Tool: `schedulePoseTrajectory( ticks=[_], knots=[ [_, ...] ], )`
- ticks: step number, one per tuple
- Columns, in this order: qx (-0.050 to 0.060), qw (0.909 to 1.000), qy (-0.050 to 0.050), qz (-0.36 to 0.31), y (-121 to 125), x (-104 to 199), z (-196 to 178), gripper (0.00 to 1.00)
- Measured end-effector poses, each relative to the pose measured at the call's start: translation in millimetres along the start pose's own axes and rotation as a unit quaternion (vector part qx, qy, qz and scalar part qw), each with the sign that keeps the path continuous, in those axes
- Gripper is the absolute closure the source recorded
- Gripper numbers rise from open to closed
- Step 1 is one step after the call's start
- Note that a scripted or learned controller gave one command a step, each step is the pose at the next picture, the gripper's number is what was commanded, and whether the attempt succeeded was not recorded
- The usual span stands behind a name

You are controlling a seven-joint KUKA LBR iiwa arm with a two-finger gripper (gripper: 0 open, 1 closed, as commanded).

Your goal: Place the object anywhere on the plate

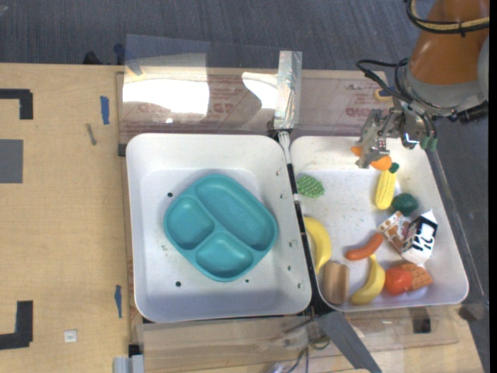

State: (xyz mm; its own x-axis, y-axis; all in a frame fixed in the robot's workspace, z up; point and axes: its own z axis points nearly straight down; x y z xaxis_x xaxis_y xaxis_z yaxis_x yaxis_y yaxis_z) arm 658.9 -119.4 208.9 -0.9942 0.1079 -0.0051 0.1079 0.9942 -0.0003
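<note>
A teal divided plate (221, 225) lies in the left white bin (147, 169). My gripper (373, 152) hangs over the back of the right bin (446, 231), near its far wall. A small orange carrot with a green top (378, 162) sits right at the fingertips, and the fingers look shut on it. The plate is well to the left of and nearer than the gripper, across the wall between the bins.
The right bin holds a yellow corn cob (384, 190), a leafy green piece (311, 185), a dark green item (404, 203), two bananas (317, 243), an orange sausage shape (363, 248), a small carton (409, 233), a brown item (335, 280) and a red-orange item (404, 280).
</note>
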Motion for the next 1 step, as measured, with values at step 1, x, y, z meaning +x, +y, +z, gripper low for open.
schedulePoseTrajectory(
  ticks=[1],
  knots=[
    [-0.003,1.0,-0.005,-0.002,83.4,9.0,-57.2,1.0]
  ],
)
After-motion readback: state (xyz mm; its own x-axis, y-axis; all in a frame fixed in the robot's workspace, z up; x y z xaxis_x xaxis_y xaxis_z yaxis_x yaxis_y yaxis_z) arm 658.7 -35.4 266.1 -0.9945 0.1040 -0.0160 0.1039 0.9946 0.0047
